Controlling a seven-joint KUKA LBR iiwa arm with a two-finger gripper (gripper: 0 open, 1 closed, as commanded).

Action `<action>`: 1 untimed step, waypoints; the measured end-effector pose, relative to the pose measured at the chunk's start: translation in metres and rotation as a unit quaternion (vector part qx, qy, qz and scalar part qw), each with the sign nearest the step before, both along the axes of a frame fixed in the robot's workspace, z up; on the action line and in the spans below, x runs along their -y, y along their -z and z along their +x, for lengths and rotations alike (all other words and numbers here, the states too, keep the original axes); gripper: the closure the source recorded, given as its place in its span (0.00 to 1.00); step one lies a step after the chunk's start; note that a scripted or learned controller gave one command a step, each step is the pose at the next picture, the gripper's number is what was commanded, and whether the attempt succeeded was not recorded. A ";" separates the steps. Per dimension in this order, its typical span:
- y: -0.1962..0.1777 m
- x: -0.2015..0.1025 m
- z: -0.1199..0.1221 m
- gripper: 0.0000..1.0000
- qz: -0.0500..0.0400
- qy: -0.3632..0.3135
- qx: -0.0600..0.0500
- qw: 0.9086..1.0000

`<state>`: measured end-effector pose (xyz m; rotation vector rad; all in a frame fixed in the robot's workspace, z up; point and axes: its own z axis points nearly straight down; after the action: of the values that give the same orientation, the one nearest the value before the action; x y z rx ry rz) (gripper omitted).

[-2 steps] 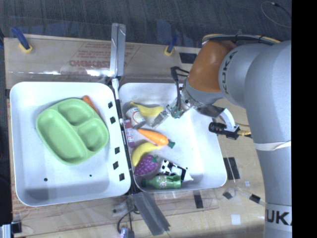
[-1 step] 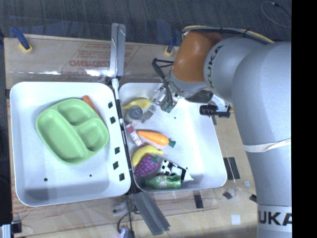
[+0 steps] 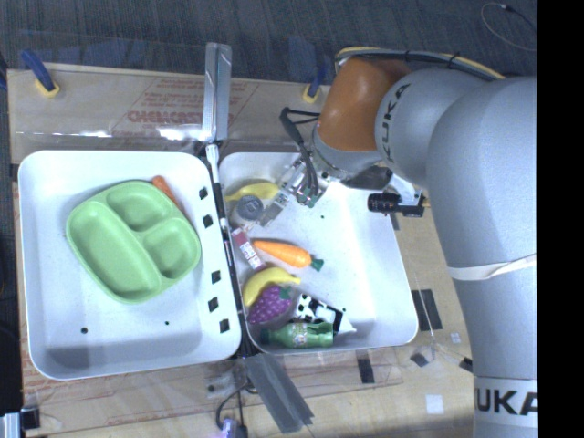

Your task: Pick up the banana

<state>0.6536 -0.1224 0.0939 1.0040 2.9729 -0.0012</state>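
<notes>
Two white bins sat side by side on the counter [image 3: 82, 400]. Left bin [image 3: 55, 336] held a green divided plate [image 3: 132, 238] with an orange object [image 3: 164, 188] touching its far rim, partly hidden. Right bin [image 3: 374, 281] carried the clutter, all crowded along the divider side. At its far left corner lay a banana [image 3: 253, 191], yellow, curved, with a grey round object [image 3: 250, 209] just beside it on the near side. The gripper [image 3: 294, 188] came down from the grey arm [image 3: 474, 162], below the orange band [image 3: 356, 103], and sat just to the right of that banana, close to touching it; whether the jaws were released or clenched I could not tell, and nothing showed between them. Further toward me along the divider: a small pink-and-white packet [image 3: 245, 246], then a carrot [image 3: 285, 254] lying crosswise. Below that a second banana [image 3: 265, 284] rested against a bunch of purple grapes [image 3: 271, 306]. A black-and-white patterned item [image 3: 321, 313] lay just right of the grapes, and a green bottle [image 3: 301, 336] lay on its side at the near wall.
</notes>
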 end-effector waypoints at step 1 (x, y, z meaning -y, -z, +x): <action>-0.012 0.000 0.001 1.00 -0.001 -0.002 0.002 1.000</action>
<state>0.6548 -0.1226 0.1054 0.9968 2.9718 -0.0019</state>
